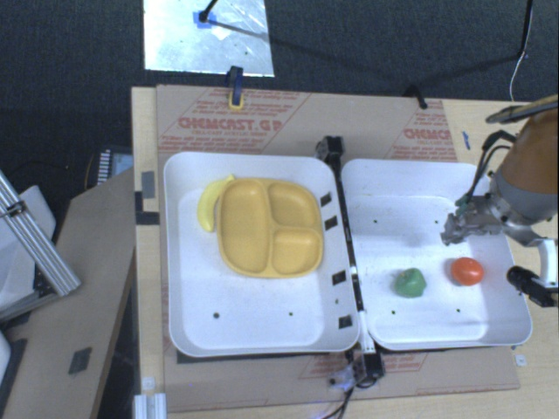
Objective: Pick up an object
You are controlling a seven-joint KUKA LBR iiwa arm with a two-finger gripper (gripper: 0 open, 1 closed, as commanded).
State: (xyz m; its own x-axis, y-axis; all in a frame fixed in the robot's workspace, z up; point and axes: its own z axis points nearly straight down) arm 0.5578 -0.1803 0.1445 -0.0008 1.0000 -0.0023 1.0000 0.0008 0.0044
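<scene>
- The orange-red ball (467, 271) lies in the right bin (393, 182), near that bin's right wall and toward its front half.
- A green lump (410, 282) sits in the same bin, left of the ball and a little nearer the front; the two are apart, not touching.
- The pincer (461, 226) hangs over the right bin just behind the ball; nothing shows between its tips, and whether it is spread or pressed together I cannot tell (the metal parts blur into one grey mass).
- The arm (533, 160), grey with an orange band, reaches in from the right edge.
- The left bin (253, 321) holds a yellow divided tray (266, 227) with three compartments, set in the bin's back half.
- A yellow banana (207, 206) lies against the tray's left edge, partly tucked beside it.
- Both bins rest side by side on a brown sheet (262, 116) with red lettering, which covers the counter (144, 138).
</scene>
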